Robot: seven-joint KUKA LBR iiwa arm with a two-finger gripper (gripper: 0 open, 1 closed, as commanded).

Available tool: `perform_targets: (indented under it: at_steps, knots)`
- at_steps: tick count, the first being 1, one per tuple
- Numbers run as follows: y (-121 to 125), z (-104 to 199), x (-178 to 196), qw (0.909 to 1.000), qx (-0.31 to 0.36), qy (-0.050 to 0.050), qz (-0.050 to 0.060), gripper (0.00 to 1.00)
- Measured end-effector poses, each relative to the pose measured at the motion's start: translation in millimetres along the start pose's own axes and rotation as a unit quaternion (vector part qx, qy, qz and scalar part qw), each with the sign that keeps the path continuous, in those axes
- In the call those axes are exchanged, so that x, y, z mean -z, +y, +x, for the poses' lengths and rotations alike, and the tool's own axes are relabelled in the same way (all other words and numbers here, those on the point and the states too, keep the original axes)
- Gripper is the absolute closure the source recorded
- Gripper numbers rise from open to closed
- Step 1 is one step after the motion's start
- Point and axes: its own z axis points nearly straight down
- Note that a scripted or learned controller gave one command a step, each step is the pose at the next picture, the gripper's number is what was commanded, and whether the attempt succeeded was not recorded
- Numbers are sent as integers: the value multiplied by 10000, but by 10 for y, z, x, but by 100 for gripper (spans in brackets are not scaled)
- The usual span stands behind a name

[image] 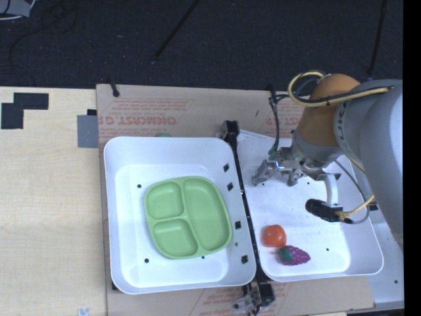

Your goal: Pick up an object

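In the right bin (358,259), near its front, lie a small red-orange round object (274,235) and, just in front of it, a purple bunch of grapes (294,255). My gripper (276,176) hangs over the bin's back left part, well behind both objects. Its fingers are spread open and nothing sits between them. The grey arm with its orange band (329,114) reaches in from the right above the bin.
The left bin (125,176) holds a light green divided plate (187,216). A black divider with clips (240,203) runs between the two bins. A black cable end (323,209) dangles over the right bin's middle.
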Motion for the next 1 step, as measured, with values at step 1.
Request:
perform_targets:
  at_steps: [1]
  knots:
    - [7,-8,132,10000,-9,-3,-11,100]
